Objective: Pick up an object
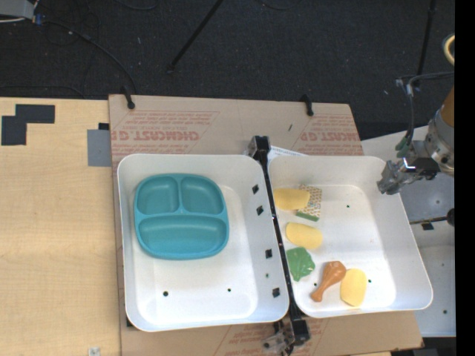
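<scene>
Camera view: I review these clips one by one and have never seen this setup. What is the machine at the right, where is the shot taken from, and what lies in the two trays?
The shot comes from one fixed camera above the bench, looking down at a slant. The grey machine at the right edge is a robot arm; its gripper hangs over the right rim of the right bin. Nothing is seen between its fingers, and whether they are open or shut is too small to tell.

The left bin holds a teal divided plate. The right bin holds toy food: a yellow piece at the top, another yellow piece below it, a green piece, an orange drumstick and a yellow lemon-like piece. Its job is to pick one up; none is lifted yet.
</scene>
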`<act>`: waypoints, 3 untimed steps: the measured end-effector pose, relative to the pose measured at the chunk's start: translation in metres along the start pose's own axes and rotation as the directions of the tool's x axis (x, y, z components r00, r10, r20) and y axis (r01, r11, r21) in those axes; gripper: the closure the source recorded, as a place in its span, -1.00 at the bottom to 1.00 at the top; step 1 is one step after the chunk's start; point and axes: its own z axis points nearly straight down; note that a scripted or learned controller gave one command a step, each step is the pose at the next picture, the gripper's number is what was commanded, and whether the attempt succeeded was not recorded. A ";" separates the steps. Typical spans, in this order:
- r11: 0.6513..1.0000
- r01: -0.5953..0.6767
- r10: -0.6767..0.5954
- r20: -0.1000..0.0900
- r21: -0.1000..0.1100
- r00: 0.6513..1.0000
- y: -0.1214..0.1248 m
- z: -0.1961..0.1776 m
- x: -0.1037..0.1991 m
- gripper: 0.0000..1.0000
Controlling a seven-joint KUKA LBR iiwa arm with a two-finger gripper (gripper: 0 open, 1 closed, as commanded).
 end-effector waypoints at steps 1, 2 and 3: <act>1.000 0.003 -0.003 -0.003 0.007 1.000 0.000 0.002 0.047 1.00; 1.000 0.001 -0.001 -0.003 0.008 1.000 -0.019 0.005 0.092 1.00; 1.000 0.002 -0.002 -0.003 0.008 1.000 -0.024 0.007 0.136 1.00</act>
